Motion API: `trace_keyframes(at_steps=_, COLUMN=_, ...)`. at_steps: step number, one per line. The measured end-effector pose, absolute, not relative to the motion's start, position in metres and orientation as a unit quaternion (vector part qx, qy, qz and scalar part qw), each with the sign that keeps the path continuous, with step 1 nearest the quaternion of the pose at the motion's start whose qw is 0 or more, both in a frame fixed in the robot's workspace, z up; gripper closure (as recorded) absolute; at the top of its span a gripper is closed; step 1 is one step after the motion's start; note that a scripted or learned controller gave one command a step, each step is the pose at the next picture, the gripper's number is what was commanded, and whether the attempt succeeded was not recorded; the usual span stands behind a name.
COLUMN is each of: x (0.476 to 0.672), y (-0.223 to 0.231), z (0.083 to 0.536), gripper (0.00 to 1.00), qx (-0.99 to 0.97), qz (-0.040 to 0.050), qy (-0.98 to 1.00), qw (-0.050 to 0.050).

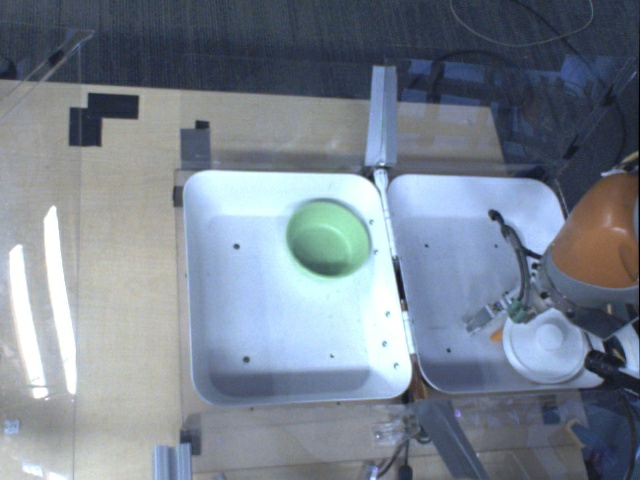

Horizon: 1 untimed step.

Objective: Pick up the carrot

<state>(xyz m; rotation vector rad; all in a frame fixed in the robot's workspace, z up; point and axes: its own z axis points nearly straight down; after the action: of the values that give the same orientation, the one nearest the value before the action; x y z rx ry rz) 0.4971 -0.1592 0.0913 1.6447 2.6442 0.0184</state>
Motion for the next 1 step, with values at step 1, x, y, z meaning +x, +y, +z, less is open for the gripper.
trace_keyframes(at_steps=1, x=0.4952, y=-0.1399, z=0.0906, gripper=0.0, qx=0.548, qz=0.0053, qy=0.837, qw=0.011)
